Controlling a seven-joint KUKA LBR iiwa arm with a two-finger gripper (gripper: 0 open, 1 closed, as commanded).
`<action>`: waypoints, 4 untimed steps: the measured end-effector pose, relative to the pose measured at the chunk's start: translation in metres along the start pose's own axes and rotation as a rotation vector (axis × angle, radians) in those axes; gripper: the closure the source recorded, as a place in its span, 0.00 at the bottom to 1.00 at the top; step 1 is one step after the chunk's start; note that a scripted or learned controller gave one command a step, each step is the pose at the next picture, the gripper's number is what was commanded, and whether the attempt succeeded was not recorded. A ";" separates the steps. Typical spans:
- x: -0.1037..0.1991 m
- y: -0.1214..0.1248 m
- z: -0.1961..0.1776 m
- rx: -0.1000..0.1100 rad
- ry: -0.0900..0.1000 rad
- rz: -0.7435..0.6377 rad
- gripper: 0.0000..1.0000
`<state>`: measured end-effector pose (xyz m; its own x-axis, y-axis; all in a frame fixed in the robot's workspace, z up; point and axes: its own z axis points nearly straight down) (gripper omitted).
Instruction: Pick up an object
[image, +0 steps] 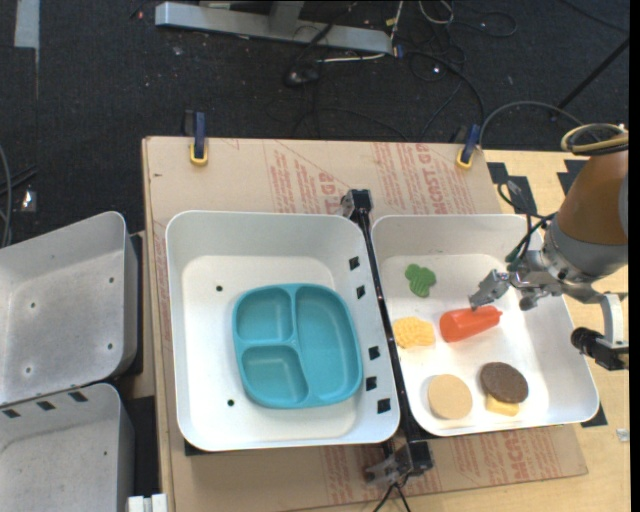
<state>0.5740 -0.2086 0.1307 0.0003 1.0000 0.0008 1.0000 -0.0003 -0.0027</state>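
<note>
The right bin (560, 345) holds several toy foods. A red-orange piece (470, 322) lies near its middle, a green one (420, 279) lies farther back, and a yellow one (414, 332) sits by the left wall. At the front are a beige disc (449, 396) and a brown disc on a yellow piece (503, 385). My gripper (507, 292) reaches in from the right and hovers just above and behind the red-orange piece. It is open, with nothing between its fingers.
The left bin (190, 330) holds a teal divided plate (297, 345). A black divider (375, 310) runs between the two bins. A tilted white bin (60, 300) lies off the bench at the left. Clamps hold the board at the back.
</note>
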 end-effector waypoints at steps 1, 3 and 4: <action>0.001 0.000 0.040 -0.001 -0.001 0.000 0.00; 0.006 0.003 -0.033 -0.006 -0.002 -0.003 1.00; 0.003 0.005 -0.075 -0.007 -0.003 -0.003 1.00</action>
<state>0.5796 -0.2056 0.2059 -0.0022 1.0000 -0.0020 1.0000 0.0022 0.0042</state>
